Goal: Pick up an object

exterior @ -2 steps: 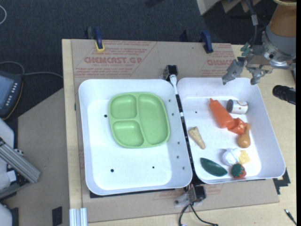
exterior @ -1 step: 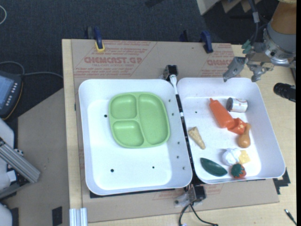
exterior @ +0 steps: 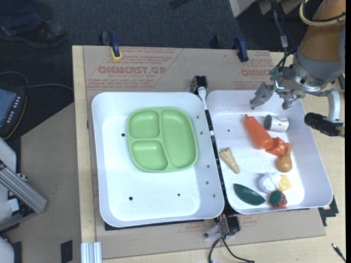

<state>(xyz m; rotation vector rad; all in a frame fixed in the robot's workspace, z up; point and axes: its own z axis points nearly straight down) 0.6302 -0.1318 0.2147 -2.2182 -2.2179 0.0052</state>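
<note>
So we've got the arm's gripper (exterior: 274,95) hanging over the far end of the right bin (exterior: 315,158), fingers spread apart with nothing between them. One grey finger (exterior: 261,96) sticks out to the left; the other side is a bit of a blur.

Stuff to grab is all in that right bin, and it looks like smooth plastic play food: a long orange carrot-ish piece (exterior: 255,131) with a red chunk (exterior: 278,147) touching its near end, a white cylinder (exterior: 277,123) with a dark end just beside it, a small tan pear-shaped thing (exterior: 284,163), a beige cone (exterior: 230,160) nearer the divider, a glossy dark green pod (exterior: 248,194), a white lump (exterior: 268,181), a yellow bit (exterior: 285,183) and a red strawberry-like piece (exterior: 277,199) (those last three are bunched at the near corner).

Over in the left bin (exterior: 109,163) we see a pale green tray (exterior: 162,139) with rounded corners and three compartments.

Brown board (exterior: 82,92) under the bins reads "CHEMCAST" in red print.
</note>
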